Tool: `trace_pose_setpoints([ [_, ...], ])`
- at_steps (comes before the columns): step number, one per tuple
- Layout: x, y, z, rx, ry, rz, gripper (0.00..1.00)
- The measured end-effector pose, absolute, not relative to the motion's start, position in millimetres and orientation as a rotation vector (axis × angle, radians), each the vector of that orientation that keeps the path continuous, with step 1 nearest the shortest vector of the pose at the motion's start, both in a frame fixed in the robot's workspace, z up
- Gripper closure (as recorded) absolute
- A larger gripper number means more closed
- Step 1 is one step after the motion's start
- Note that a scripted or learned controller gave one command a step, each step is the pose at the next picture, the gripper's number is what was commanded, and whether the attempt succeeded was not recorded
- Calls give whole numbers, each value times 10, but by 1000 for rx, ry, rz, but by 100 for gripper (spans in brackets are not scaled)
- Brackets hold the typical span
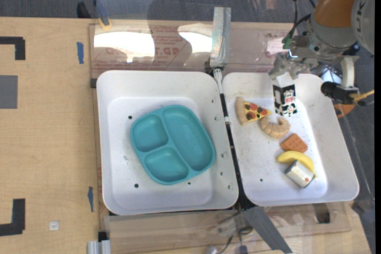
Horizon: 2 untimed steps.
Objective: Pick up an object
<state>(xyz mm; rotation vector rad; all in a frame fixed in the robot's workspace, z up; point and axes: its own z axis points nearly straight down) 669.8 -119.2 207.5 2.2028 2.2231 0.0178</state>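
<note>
White with black cow patches, the small milk carton (285, 99) stands upright at the back of the right bin (339, 178), directly beneath the gripper (285, 71), whose jaws appear pinched on its top, apparently ready to lift.

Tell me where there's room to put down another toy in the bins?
Left bin: bare white floor all around the teal tray, widest behind it. Right bin: room along the front edge and the near-left corner. It is crowded around the pizza slice, croissant, cracker and banana.
</note>
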Motion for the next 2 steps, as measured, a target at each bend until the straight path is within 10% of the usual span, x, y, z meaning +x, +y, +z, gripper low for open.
trace_pose_setpoints([
  [1, 6273, -707, 1842, 2217, 2229, 0, 100],
  [2, 5607, -185, 2611, 2211, 2227, 13, 100],
])
